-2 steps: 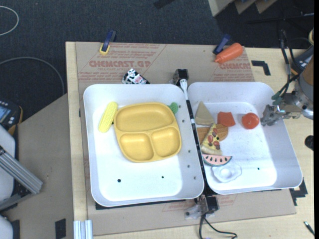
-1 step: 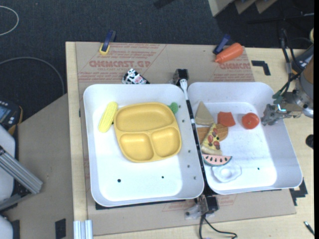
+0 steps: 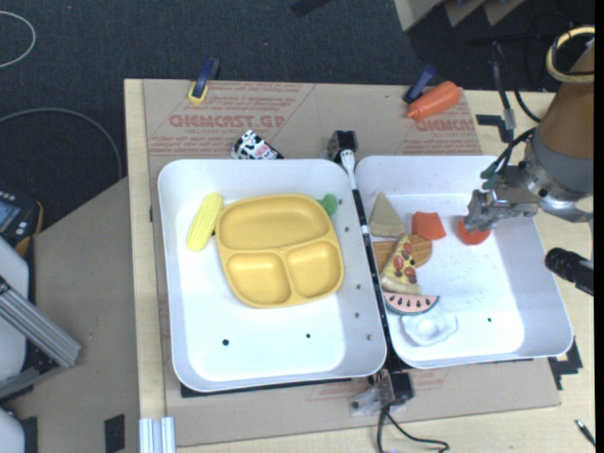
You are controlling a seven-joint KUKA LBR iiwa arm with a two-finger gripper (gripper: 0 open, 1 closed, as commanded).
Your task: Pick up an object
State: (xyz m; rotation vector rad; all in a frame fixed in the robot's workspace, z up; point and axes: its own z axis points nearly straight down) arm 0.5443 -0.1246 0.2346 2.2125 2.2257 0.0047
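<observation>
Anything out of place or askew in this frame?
Mostly tidy. A small black-and-white toy lies on the cardboard outside the left bin, just beyond its far rim. The yellow divided tray sits slightly skewed. Nothing looks spilled or damaged.

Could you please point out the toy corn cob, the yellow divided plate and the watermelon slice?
toy corn cob [image 3: 203, 221], camera view, mid-length.
yellow divided plate [image 3: 274, 225], camera view, large top compartment.
watermelon slice [image 3: 409, 303], camera view, red flesh.

One fixed camera looks down aslant on both bins [image 3: 179, 253] from above.
</observation>
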